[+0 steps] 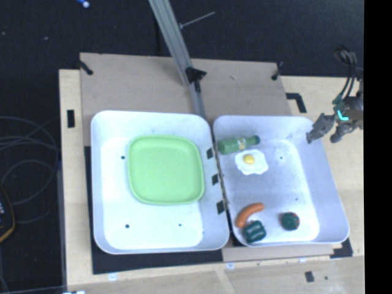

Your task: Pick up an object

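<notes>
The hand (327,129) is at the right edge of the frame, a little above the middle, over the upper right corner of the right bin (324,182). Its two dark fingers stand apart, and nothing is between them. A small turquoise light shines on the wrist just behind the fingers.

Nothing stands between the hand and the things in the right bin. The nearest thing is a green bottle (237,144), which lies on its side near the upper left of that bin, well to the left of the hand. Just below the bottle lies a fried egg (251,162), flat and white with a round yellow centre. At the lower part of the bin, well apart from the hand, there are three more things: an orange sausage (250,212), long and slightly bent; a dark green pepper (254,231) that touches its lower end; and, to the right, a round dark green vegetable (290,221).

The left bin (110,219) holds a light green plate (165,169), square with rounded corners and smooth in surface. Both bins are shallow, white and look like plastic. They rest on a pale counter (73,164). A grey metal pole (171,32) runs from the top of the frame down to the gap between the bins.
</notes>
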`<action>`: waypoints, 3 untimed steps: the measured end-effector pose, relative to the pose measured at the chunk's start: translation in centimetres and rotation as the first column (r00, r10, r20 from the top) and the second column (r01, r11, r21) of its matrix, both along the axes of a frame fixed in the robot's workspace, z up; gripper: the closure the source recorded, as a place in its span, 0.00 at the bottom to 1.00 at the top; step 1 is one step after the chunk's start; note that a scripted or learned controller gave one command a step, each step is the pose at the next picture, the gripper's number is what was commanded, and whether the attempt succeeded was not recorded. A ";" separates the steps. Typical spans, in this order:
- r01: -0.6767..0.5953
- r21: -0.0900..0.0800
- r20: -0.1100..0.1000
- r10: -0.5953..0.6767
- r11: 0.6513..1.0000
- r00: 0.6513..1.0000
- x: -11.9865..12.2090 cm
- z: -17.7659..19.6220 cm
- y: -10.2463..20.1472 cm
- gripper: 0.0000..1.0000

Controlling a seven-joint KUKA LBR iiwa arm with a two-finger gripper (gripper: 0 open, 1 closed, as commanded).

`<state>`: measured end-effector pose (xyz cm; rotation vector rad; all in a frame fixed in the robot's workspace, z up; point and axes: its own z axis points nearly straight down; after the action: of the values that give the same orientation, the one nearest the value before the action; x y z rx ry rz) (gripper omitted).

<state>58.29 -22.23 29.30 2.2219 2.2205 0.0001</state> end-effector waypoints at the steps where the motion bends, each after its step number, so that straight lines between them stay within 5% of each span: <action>1: 0.000 0.000 0.000 0.000 1.000 1.000 0.0 0.0 0.0 0.00; 3: 0.000 0.001 -0.005 0.000 1.000 1.000 -1.0 -10.4 0.4 0.00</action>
<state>57.33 -21.79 18.88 2.2249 2.2234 -0.0042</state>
